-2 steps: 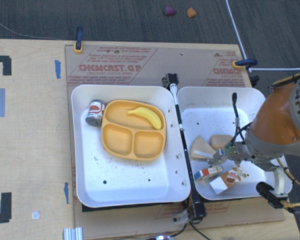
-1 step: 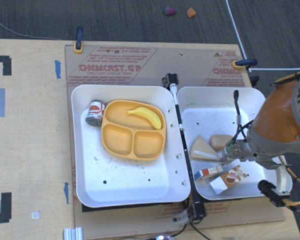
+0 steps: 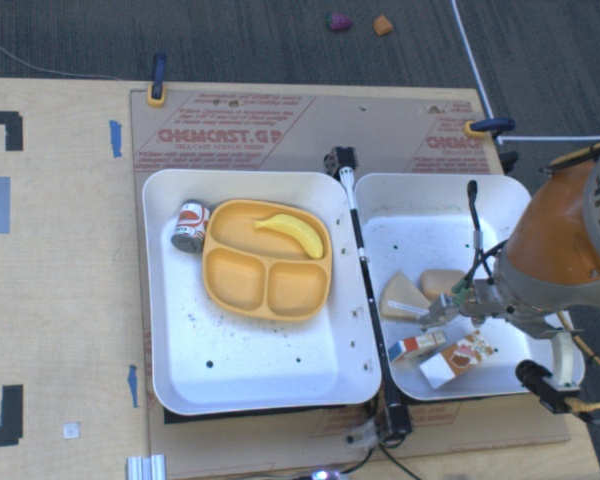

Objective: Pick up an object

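**Arm reaching into the right bin over a small heap of packages**

A white box (image 3: 458, 359) with red and orange print is lying nearest the camera, at the front of the right bin (image 3: 400, 208), flat on the smooth white floor. Just to its left a slim carton (image 3: 417, 346) in red, white and blue is lying at a slant, touching or nearly touching the box. Behind these, a pale tan wedge-shaped piece (image 3: 402, 293) is resting toward the bin's left wall, and a rounded tan object (image 3: 440, 282) is sitting just beside it, partly hidden by the arm's wrist.

The gripper (image 3: 442, 312) is hanging low over this cluster, its metal tip pointing left between the wedge and the slim carton. The jaws are too small and cluttered to read, so how far they are parted cannot be told, and nothing is visibly held between them. The grey arm with its orange band (image 3: 560, 233) is reaching in from the right.

In the left bin (image 3: 240, 383), a matte orange-yellow plastic plate (image 3: 265, 288) with three compartments is carrying a curved yellow banana (image 3: 292, 232) in its large rear compartment. A small red-and-white can (image 3: 189, 227) is lying on its side against the plate's left rim. Both bins are sitting on a printed brown cardboard sheet (image 3: 230, 128) on the pale wooden desk (image 3: 55, 268).
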{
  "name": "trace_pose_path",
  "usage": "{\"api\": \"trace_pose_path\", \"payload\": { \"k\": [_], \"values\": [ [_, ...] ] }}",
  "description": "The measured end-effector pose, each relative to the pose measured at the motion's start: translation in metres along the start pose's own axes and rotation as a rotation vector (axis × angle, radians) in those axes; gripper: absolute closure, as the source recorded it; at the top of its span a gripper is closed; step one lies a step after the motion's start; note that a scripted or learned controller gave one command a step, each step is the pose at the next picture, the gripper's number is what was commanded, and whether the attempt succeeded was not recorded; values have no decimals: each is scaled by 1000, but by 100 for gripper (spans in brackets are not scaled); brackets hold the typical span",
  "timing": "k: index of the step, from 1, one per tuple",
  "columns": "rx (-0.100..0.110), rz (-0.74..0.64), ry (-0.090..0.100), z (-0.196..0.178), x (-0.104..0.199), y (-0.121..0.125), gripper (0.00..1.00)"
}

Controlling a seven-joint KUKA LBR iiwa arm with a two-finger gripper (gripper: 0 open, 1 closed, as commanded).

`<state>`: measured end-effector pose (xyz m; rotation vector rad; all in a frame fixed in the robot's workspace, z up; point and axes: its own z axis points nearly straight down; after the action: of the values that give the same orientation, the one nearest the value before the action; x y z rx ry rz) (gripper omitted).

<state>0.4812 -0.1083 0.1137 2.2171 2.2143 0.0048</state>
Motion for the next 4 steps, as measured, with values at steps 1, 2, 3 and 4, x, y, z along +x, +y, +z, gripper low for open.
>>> {"api": "trace_pose_path", "payload": {
  "k": [1,2,3,4],
  "values": [
    [4,2,2,24,15,-1,0],
    [-10,6,-12,13,10,1,100],
    [-10,6,-11,13,10,1,0],
    [-13,6,-13,3,10,3,100]
  ]
}}
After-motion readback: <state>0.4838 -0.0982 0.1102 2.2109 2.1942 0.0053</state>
